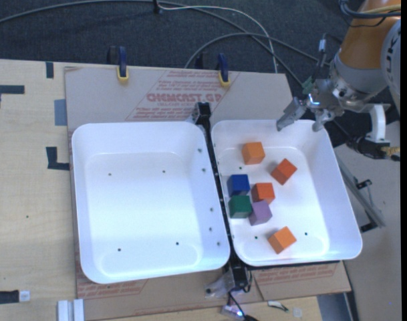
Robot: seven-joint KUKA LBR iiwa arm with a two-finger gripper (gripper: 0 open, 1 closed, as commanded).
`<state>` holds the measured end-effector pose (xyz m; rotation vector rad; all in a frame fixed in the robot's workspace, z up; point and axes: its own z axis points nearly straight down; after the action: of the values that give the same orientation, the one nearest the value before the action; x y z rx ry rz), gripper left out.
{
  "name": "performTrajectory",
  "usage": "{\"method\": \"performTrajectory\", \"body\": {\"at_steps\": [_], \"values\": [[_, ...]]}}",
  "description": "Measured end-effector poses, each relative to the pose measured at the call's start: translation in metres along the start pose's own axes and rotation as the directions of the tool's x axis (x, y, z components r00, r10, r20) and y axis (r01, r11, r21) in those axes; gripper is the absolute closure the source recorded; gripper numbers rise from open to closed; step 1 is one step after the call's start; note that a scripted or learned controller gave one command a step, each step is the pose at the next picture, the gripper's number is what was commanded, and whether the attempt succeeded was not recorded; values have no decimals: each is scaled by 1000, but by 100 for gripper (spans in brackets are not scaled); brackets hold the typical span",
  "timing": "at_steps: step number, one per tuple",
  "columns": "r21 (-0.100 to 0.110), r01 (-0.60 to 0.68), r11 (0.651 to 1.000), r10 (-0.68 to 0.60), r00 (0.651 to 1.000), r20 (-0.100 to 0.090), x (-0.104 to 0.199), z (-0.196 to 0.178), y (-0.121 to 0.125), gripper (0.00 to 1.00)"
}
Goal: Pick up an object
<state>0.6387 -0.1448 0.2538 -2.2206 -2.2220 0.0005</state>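
Several small blocks lie in the right bin point(337, 179): an orange block point(253, 152) near the back, a red-orange block point(283, 171), a blue block point(238, 184), a red block point(263, 192), a green block point(240, 206), a purple block point(260, 212) and another orange block point(282, 239) near the front. My gripper point(302, 120) hangs above the bin's back right corner, well clear of the blocks. Its two fingers are spread apart with nothing between them.
The left bin point(83, 179) sits beside the right one, joined by a black clip point(203, 110). Both rest on a cardboard sheet point(176, 92) held by two clamps. Cables run across the dark floor behind the bench.
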Motion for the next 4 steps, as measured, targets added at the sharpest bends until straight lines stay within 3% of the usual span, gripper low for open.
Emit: {"method": "performTrajectory", "body": {"at_steps": [1,2,3,4], "values": [[10,1,1000,-1,1000,-2,16,141,22,0],[0,35,999,-35,999,0,43,134,31,0],[3,-1,1000,1,1000,0,50,167,9,0],[0,0,1000,0,1000,0,49,155,10,100]]}}
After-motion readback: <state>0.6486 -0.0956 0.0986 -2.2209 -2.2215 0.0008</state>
